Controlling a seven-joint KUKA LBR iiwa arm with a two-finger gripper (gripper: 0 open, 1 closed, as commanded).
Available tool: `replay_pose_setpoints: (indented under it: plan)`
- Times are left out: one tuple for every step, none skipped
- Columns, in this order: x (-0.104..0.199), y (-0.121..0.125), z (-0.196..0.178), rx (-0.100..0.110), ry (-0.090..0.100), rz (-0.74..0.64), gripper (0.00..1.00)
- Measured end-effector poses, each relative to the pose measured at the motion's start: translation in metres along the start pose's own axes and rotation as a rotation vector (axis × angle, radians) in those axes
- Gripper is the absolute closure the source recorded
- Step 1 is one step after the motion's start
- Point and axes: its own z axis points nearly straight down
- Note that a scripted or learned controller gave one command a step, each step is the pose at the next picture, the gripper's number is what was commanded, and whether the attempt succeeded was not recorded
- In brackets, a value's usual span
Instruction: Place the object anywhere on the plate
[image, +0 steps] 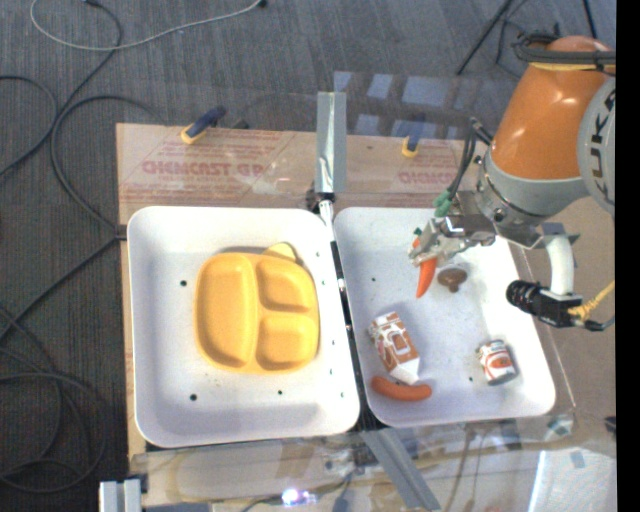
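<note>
- The carrot (425, 279) is hanging tip-down from the gripper (432, 247) over the right bin (530, 400), its top sitting between the fingers, which are closing on it; the grasp looks done, the carry and release are not.
- Nearest the camera, a sausage (401, 389), a small carton (393, 347) and a can (496, 361) are lying on that bin's floor, below the likely path.
- A brown lump (453, 279) is sitting just beside the carrot.
- The yellow plate (258, 308) is waiting in the left bin (160, 400), its compartments bare, so any spot is serving.
- Between the bins, the two raised rims are meeting; the carrot's tip is needing height to clear them.
- Farther back, the table (230, 165) is carrying two clamps, well apart from the route.
</note>
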Motion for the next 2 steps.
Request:
replay_pose_setpoints:
  plan:
    - [0.0992,-0.018,0.0974,0.004,0.0,-0.017,1.0]
    - [0.0988,-0.0179,0.0973,0.003,0.0,-0.017,0.0]
